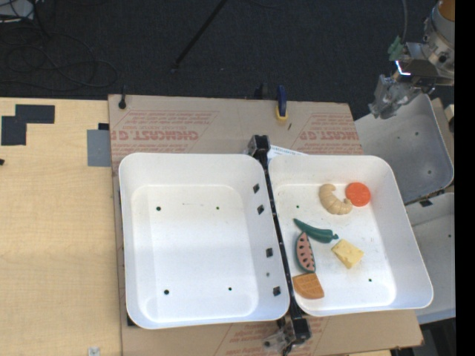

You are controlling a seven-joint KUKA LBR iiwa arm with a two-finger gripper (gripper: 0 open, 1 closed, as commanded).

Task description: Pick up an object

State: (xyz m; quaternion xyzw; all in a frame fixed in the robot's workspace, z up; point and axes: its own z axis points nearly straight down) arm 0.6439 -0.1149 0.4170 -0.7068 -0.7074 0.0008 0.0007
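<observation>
**A:** Where is the gripper (387,99)?

**B:** High at the upper right of the view, off the bench, at the end of the grey arm (438,39). It hangs above a grey metal plate (415,147) that sits beside the right bin (401,199). I cannot tell how it stands; it is small and dark against the floor.

**A:** And the things to pick up?

**B:** All in the right bin, and all well apart from the gripper, toward seven o'clock from it. Nearest is an orange disc (358,193), just below the bin's far rim. A pale croissant (335,199) touches it at its nine o'clock.

**A:** Further down?

**B:** A green pepper (315,231) lies at a slant at six o'clock of the croissant. A watermelon slice (304,251) sits just under the pepper's left end, near the divider between the bins. A yellow cheese wedge (347,254) lies at three o'clock of the watermelon, apart from it. An orange bread slice (308,285) lies at six o'clock of the watermelon, close to the bin's near left corner.

**A:** The other bin?

**B:** The left bin (133,221) sits beside the right one on brown cardboard (193,128), their rims meeting at the middle.
</observation>
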